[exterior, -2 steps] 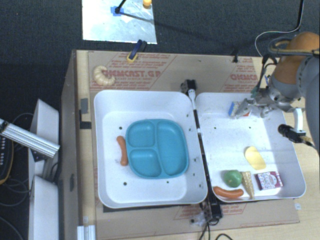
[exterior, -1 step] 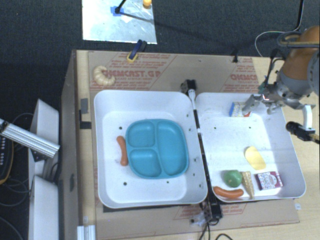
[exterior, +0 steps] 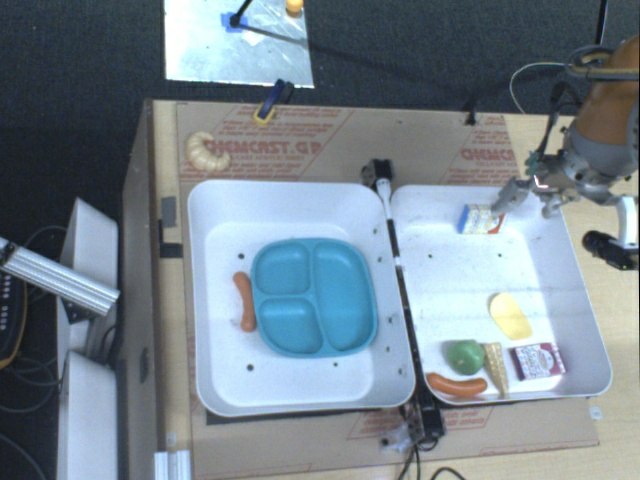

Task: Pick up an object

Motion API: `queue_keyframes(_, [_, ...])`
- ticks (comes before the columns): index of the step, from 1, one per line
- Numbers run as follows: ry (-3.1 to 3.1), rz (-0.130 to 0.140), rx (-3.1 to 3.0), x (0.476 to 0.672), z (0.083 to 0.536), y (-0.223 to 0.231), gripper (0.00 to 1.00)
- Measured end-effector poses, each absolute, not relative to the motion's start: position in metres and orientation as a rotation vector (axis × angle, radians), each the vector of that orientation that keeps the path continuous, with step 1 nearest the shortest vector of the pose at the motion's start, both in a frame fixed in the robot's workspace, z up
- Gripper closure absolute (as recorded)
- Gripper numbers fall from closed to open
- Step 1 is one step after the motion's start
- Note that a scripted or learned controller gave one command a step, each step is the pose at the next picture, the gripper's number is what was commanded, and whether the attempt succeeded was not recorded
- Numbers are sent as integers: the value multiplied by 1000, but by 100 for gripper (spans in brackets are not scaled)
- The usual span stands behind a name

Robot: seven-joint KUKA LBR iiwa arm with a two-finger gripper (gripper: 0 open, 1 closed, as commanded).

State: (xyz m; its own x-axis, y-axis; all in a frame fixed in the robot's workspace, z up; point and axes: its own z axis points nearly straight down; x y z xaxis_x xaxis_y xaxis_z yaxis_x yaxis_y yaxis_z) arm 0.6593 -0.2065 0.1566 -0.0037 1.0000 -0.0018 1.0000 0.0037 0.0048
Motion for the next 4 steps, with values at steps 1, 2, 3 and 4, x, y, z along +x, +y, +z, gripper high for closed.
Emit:
queue_keyframes(1, [2225,2,2216,662,118,-197,0])
queue_keyframes(2, [2227,-3,2216,669,100,-192,0])
queue_keyframes(3, [2235,-5,2222,668,87,-206,0])
queue_keyframes(4, [2222,4,2214,670,114,-207,0])
